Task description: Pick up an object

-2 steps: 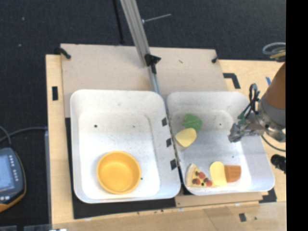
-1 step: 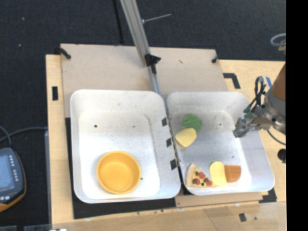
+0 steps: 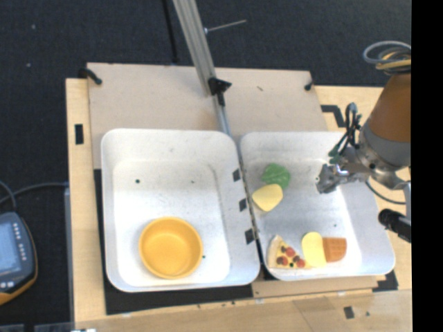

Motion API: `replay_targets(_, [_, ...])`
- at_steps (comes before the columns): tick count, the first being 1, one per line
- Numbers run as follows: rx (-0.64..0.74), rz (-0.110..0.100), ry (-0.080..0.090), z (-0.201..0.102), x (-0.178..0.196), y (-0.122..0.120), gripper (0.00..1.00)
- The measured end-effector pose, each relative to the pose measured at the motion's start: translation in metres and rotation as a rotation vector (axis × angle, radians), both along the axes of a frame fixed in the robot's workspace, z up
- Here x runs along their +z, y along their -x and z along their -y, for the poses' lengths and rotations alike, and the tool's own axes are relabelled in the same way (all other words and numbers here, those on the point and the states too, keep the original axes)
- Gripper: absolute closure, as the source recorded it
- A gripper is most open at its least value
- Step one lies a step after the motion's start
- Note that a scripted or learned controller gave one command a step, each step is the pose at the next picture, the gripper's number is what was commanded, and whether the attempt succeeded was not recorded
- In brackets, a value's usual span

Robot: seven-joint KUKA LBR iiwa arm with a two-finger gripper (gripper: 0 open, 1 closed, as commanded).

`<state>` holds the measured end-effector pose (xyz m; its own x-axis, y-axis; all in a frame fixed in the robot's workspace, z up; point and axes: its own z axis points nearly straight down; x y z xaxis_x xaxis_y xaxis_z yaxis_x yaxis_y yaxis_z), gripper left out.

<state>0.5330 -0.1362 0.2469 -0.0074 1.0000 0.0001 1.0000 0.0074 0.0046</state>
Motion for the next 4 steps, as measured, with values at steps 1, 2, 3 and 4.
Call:
replay_targets(1, [0.001, 0.001, 0.000, -0.051, 0.010, -0.003, 1.00])
replay_targets(2, [-0.001, -0.005, -0.001, -0.105, -0.001, -0.012, 1.00])
replay_targets(3, [-0.001, -0.004, -0.001, -0.153, -0.010, -0.009, 1.00])
replay_targets(4, [0.001, -0.003, -0.002, -0.202, 0.000, -0.007, 1.00])
